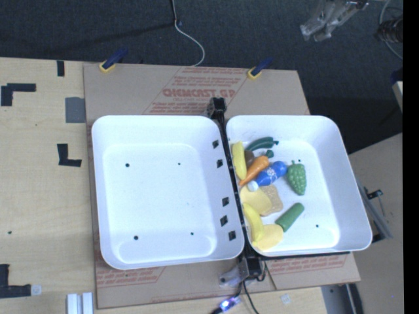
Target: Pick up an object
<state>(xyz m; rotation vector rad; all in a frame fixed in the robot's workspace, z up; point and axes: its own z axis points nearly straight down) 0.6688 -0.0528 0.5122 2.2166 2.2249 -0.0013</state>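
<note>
- Two white bins sit side by side on the bench: the left bin (105, 195) and the right bin (327, 149), their inner walls touching along a line of black clips (226, 201).
- Hard to make out: my gripper (321, 23) is a pale, blurred shape at the top right, over the dark floor beyond the bench. I cannot tell how my jaws stand, and I see nothing between them.
- Cut off: my arm is cropped by the top right corner, so its pose above the wrist cannot be read. The gripper points down and to the left, well apart from both bins.
- Partly hidden: the objects in the right bin are piled against its left wall and overlap. A carrot (256, 169) lies at a slant across a banana (239, 160); a blue item (273, 173) sits just beside the carrot tip, its shape unclear.
- A dark green vegetable (260, 144) lies at the top of the pile; a bunch of green grapes (298, 178) lies to the right of the blue item, slightly apart from the heap.
- A tan block (273, 200) is half covered by yellow pieces (256, 201); a green cucumber (289, 216) lies at a slant below it, next to a yellow lump (267, 235) at the bin's front wall.
- Open room: the right half of the right bin is bare floor, and so is the floor of the left bin.
- Edges: both bins rest on a cardboard sheet (190, 90), held at its far edge by two yellow-and-blue clamps (112, 60).
</note>
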